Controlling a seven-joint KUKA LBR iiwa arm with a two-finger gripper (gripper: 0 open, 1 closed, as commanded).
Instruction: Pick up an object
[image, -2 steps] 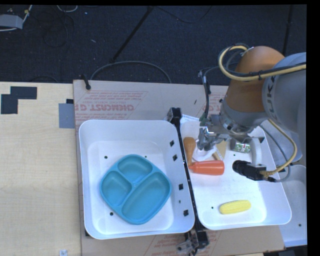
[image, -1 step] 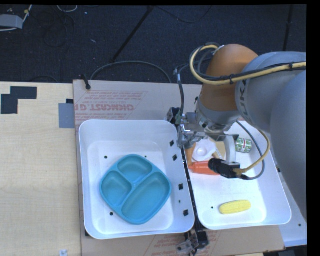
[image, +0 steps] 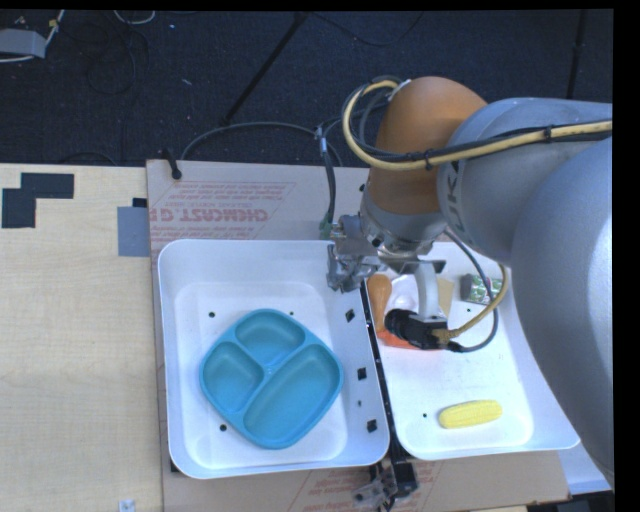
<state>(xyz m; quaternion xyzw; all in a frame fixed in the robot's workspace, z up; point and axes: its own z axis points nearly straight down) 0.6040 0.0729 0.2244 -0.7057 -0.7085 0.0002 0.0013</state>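
Note:
In the left bin (image: 185, 440) lies a blue divided plate (image: 270, 377), flat and near the middle. The right bin (image: 520, 400) holds a yellow corn cob (image: 470, 413) near its front. An orange object (image: 379, 293) lies at the right bin's back left, with a reddish piece (image: 398, 340) just in front of it under a black cable. My gripper (image: 346, 263) hangs over the back end of the divider between the bins, right beside the orange object. The wrist hides what is directly under it.
A small green and white item (image: 479, 289) lies at the back of the right bin, partly under the arm. The grey arm and its orange band (image: 425, 130) cover the right bin's back and right side. Cardboard (image: 230, 205) lies behind the bins.

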